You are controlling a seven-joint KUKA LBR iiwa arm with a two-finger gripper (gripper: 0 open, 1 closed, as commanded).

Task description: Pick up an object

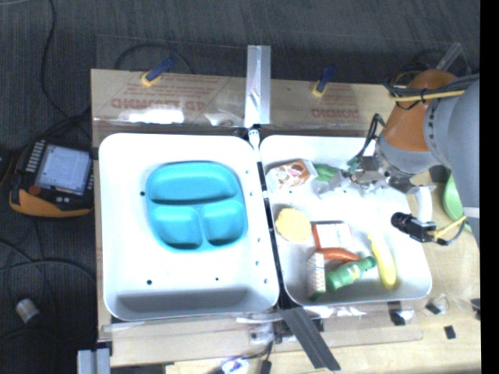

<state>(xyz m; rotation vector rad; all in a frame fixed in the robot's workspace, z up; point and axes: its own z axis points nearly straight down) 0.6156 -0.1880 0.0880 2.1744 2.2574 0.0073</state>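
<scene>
The right bin [417, 283] holds several objects. A round yellow piece [294, 224] lies at its left side, with a red and white box [334, 238] beside it. A green bottle [348, 274] and a yellow banana [384, 262] lie near the front, next to a white ridged item [316, 269]. At the back left sits a printed packet [289, 174] with a green item [326, 174] to its right. My gripper [365, 170] hangs low over the back of this bin, just right of the green item. I see nothing held in it.
The left bin [129, 287] carries a blue compartment tray [197, 204]. The arm's orange band [407, 129] and grey body [460, 139] cover the right bin's back right corner. A black cable plug [408, 224] hangs over the right bin's right side.
</scene>
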